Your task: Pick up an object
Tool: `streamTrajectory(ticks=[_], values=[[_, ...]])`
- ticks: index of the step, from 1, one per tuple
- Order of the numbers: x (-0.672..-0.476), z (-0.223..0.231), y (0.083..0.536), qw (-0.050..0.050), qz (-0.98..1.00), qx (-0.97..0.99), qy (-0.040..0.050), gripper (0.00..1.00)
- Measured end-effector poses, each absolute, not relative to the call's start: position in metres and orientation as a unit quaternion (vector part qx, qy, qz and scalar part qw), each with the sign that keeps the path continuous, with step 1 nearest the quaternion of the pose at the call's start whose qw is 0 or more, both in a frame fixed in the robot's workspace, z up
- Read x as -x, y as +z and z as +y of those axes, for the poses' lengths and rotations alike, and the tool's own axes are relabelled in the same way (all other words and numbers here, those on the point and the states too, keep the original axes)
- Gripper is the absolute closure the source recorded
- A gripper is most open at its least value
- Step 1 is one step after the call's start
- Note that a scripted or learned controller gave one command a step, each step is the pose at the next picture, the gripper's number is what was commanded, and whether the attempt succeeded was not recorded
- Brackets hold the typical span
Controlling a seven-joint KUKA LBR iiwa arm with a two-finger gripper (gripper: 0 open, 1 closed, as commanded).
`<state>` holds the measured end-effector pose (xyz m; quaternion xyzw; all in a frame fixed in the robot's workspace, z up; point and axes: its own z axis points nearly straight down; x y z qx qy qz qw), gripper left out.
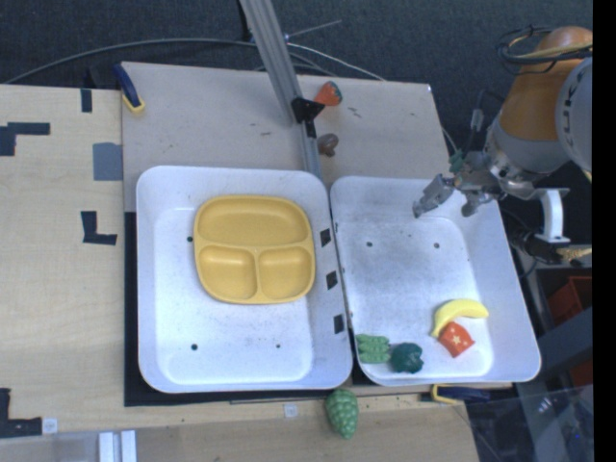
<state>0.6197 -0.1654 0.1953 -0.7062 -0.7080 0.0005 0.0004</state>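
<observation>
Matt yellow plastic tray [255,248] in scuffed white plastic bin [154,287]; raw wooden bench [48,258].

Arm in from right, hand [449,200] fingers spread, nothing held

The right bin [404,258] lies bare across its upper and middle floor, so a hand [449,198] has free passage there. Its near edge is crowded: a banana [460,312] touching a red block [456,340] toward the right corner, and two green pieces [390,352] close together by the left corner, with a narrow gap between the pairs. In the left bin [168,335] a yellow divided plate [255,248] fills the upper half (the lower floor is open). A slanted metal rail [274,51] crosses above the bins' far edge.
</observation>
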Motion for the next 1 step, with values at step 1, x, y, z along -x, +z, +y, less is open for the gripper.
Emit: streamTrajectory(ticks=[1], values=[[-0.6197, -0.1655, 0.1953, 0.0, -0.708, 0.706, 0.0007, 0.0]])
